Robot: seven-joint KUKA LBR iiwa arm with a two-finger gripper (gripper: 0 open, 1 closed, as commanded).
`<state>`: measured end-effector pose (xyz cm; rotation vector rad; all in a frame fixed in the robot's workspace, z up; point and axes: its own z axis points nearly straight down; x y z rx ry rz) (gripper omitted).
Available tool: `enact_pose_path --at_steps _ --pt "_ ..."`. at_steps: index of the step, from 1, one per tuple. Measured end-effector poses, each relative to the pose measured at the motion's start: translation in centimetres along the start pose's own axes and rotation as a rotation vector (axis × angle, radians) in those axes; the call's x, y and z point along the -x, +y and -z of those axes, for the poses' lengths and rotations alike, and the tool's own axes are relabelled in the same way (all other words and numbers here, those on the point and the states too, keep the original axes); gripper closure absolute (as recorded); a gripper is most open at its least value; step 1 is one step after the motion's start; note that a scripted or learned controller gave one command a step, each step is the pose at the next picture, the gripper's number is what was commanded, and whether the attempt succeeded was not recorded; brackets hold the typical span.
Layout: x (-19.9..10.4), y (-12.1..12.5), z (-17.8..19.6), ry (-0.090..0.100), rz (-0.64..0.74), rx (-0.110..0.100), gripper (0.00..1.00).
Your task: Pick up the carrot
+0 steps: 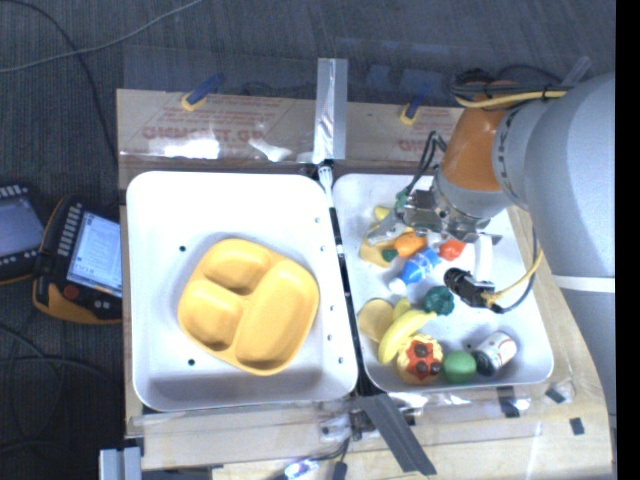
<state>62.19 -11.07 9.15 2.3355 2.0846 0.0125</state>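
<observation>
arm [560,168]: reaches in from the right over the right bin [535,358] | jaws [425,230]: low among the toys, can't tell if wide or narrow | carrot [408,242]: orange, right bin, just under jaws, beside blue toy [420,266] | left bin [160,228]: yellow tray [250,303]

I am working in a robotics lab, not a home or a shop. My bench [140,118] is a rough board patched with cardboard and tape, standing on dark grey carpet [80,28]. Two shallow white bins [150,268] sit side by side on it, one holding a yellow divided tray [250,303], the other toy food [420,353]. Loose black cables [60,38] trail over the floor, and a handheld control pendant [80,263] with a lit screen lies left of the bench.
</observation>
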Motion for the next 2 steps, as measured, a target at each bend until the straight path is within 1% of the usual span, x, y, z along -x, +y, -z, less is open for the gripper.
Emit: enact_pose_path --at_steps 1,2 --pt "-0.2 0.0 0.9 0.002 0.002 -0.001 1.0" --pt "-4.8 3.2 11.0 -0.003 -0.074 -0.016 1.0"
